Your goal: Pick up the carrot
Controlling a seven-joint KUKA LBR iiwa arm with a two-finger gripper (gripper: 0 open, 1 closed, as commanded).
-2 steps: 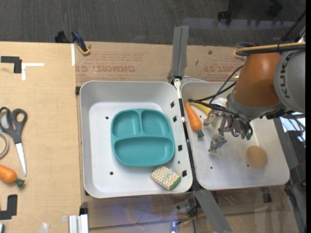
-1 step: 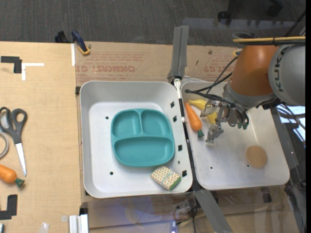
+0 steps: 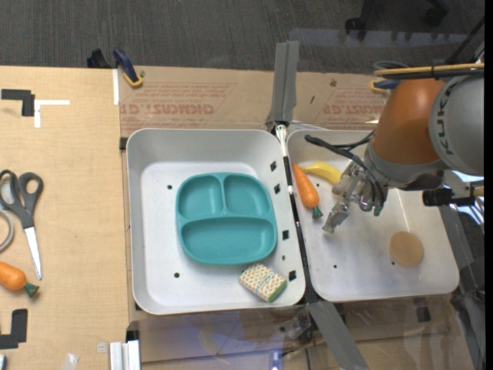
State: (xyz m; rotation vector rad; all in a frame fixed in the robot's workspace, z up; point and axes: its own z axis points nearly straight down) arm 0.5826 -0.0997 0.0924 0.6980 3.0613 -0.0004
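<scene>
You see an orange carrot (image 3: 306,188) with a green tip, beside a yellow banana (image 3: 323,173), both in the white right bin (image 3: 431,284). The tan cookie (image 3: 406,248) sits lower right. In the white left bin (image 3: 146,206), the divided plate (image 3: 226,219) is teal, and the sponge (image 3: 263,282) yellow with a green-patterned face. The worktop (image 3: 62,206) is pale wood.

Arm link (image 3: 466,122) is showing as a fat grey rounded casing, dark "KU" lettering running up its side. Glossy orange dome-shaped band (image 3: 412,122) is sitting right below it, then a grey wrist collar. Black cables (image 3: 331,145) are looping off the wrist. Small metallic two-finger pincer (image 3: 337,220) is ending in slim silver fingers, with cluttered bracket hardware behind.
</scene>
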